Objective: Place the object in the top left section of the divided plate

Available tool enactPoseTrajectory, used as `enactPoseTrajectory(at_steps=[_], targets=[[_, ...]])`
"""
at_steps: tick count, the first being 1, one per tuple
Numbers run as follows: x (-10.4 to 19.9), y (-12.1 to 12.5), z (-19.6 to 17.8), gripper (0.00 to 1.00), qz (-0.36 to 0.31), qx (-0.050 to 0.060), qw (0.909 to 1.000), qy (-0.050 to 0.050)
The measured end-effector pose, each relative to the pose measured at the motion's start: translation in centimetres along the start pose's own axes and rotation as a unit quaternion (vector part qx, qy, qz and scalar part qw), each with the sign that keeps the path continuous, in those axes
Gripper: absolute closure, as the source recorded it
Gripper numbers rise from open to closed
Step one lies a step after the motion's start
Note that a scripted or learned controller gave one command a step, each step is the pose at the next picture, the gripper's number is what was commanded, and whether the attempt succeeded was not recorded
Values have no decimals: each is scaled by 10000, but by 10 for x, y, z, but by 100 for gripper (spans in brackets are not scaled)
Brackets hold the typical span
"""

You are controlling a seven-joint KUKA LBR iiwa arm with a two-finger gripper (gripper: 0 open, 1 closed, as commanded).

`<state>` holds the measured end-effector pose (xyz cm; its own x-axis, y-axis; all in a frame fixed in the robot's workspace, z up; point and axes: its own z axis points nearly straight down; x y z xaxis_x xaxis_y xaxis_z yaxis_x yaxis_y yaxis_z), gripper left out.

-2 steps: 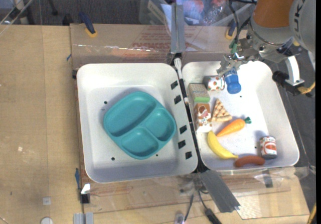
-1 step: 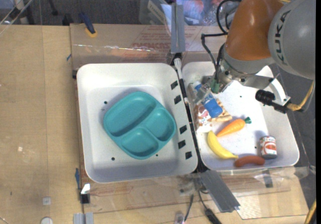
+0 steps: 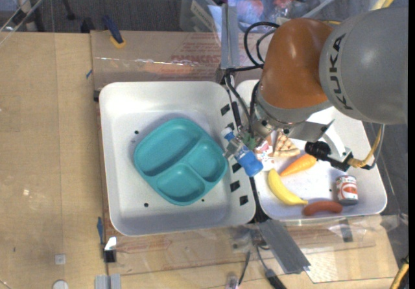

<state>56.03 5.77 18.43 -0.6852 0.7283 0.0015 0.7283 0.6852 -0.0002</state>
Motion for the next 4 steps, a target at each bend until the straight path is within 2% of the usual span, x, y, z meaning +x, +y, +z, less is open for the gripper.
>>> enactPoseTrajectory(at_steps=[1,2,3,4], targets=[[9,60,71,100,36,-155,9998,-84],[28,60,-12,100,-249,-11,9997,-10],[28,59,-12,0,-248,-10,9997,-9],[28,59,-12,0,-248,-10,9997,-10]])
